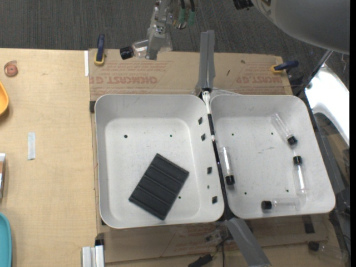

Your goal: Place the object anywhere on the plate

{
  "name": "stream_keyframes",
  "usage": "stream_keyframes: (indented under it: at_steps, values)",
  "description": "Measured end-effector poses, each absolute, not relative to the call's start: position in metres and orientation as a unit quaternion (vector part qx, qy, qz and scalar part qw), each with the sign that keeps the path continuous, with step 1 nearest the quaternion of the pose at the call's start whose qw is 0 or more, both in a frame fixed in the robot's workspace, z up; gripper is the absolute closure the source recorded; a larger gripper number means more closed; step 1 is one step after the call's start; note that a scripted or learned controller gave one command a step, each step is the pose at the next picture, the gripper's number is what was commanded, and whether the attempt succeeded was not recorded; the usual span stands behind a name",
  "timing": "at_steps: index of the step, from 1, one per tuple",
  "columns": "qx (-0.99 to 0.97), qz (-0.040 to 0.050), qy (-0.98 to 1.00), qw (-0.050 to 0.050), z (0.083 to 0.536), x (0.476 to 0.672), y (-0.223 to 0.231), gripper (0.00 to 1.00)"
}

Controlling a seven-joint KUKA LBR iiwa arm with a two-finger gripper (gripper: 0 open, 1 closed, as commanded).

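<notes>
**Pincer raised behind the bins, test tubes waiting in the right bin**

Seen from above, a counter (pixel 50 149) carries two shallow white bins side by side. The left bin (pixel 111 115) holds a dark, ribbed rectangular plate (pixel 159 186), lying flat and turned at an angle near the front.

The right bin (pixel 261 110) holds four clear tubes with black caps, which look like the objects to be moved. One tube (pixel 226 164) lies beside the left wall. A second tube (pixel 282 129) rests near the back right. A third tube (pixel 299 177) lies along the right wall, and a fourth tube (pixel 283 205) lies along the front wall.

The pincer (pixel 158 35) hangs high above the cardboard behind the left bin, well apart from every tube. Whether it is open or closed cannot be told from this angle, and nothing is visibly held in it.

The tubes appear light, stiff, smooth and probably fragile. Being round, they would likely roll or slip. A gentle grip across the middle of the barrel seems safest. The tube by the left wall sits nearest the plate, though the wall crowds it.
</notes>
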State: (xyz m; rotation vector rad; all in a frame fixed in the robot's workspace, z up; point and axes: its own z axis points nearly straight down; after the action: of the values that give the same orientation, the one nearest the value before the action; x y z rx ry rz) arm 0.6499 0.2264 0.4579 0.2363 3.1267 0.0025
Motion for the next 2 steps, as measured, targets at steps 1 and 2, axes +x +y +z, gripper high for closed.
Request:
stream_keyframes:
  at_steps: [1,2]
  values:
    - [0.076,0.0011,0.997,0.004,0.4664,0.6512,0.2259,1.00]
    - [0.077,0.0015,0.997,0.005,0.4749,0.6525,0.2257,1.00]
